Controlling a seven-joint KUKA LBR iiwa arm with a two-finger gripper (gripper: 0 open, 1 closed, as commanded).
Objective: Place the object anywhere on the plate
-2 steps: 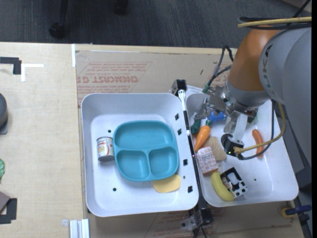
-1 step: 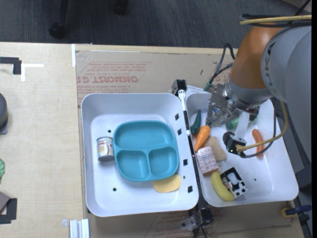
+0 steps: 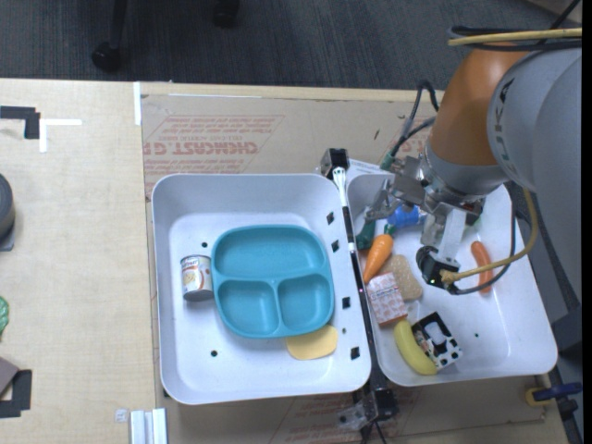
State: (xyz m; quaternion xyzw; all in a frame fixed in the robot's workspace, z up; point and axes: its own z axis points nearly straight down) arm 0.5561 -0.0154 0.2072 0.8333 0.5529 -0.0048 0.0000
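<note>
- Tool hangs low over the far-left part of the right bin; from this slant I cannot tell whether it is spread or pressed together.
- I see nothing clearly pinched in it.
- Small blue item sits just under and beside the tool, on the bin floor.
- Carrot lies near the tool, tilted along the right bin's left wall.
- Beside the carrot is a tan, sponge-like block, with a pink wrapped block touching it.
- Banana lies at the near end of the right bin, with a black-and-white item against it.
- Orange-red sausage shape lies toward that bin's right side, well apart from the carrot.
- Plate, teal with 3 compartments, sits in the middle of the left bin, well apart from the tool.
- Small can stands upright just beside the plate's left rim.
- Flat yellow piece pokes out at the plate's near edge, touching it.
- Both bins rest on a cardboard sheet on the desk.
</note>
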